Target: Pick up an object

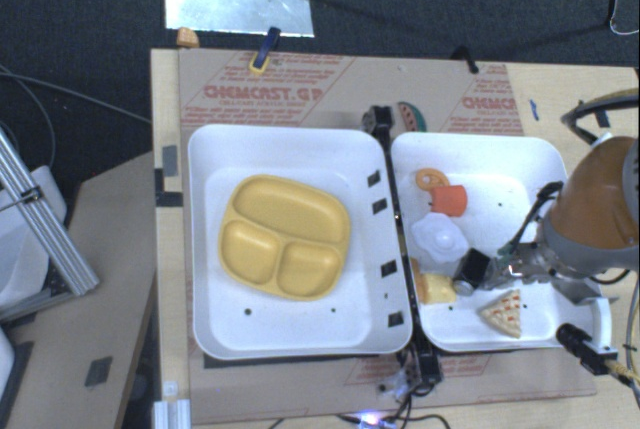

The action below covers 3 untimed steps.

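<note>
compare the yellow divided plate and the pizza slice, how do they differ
The yellow divided plate is far larger than the pizza slice. The plate is rounded, plain yellow, with three compartments; the slice is a tan triangle speckled red. The plate lies alone in the left bin; the slice lies in the right bin among other items. Both lie flat.

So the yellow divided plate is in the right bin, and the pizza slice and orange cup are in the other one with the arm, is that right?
Not quite. The camera view shows the yellow plate in the left bin. The pizza slice and orange cup are in the right bin, where the arm reaches in.
</note>
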Available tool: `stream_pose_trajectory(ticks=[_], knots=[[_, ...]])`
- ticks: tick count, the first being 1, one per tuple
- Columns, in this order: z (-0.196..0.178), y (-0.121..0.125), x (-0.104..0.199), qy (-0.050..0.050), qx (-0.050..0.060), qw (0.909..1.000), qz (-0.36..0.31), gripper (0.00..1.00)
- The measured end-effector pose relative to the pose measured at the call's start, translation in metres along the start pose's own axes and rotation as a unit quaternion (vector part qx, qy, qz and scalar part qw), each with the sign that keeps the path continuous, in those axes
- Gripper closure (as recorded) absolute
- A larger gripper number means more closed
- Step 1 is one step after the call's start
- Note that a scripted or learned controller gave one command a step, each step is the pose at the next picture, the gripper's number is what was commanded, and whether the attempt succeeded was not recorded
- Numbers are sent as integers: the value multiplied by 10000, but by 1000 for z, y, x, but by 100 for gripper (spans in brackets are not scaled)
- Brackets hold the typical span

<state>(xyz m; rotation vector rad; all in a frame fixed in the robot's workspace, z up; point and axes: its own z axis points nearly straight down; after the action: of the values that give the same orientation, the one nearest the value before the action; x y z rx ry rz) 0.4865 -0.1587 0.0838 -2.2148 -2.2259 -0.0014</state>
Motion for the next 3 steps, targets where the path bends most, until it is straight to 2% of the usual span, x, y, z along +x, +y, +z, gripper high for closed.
stream_pose_trajectory(ticks=[2, 3], knots=[[0, 1, 29, -4, -2, 10000, 7, 100], [-13, 1, 14, -11, -15, 10000, 18, 100]])
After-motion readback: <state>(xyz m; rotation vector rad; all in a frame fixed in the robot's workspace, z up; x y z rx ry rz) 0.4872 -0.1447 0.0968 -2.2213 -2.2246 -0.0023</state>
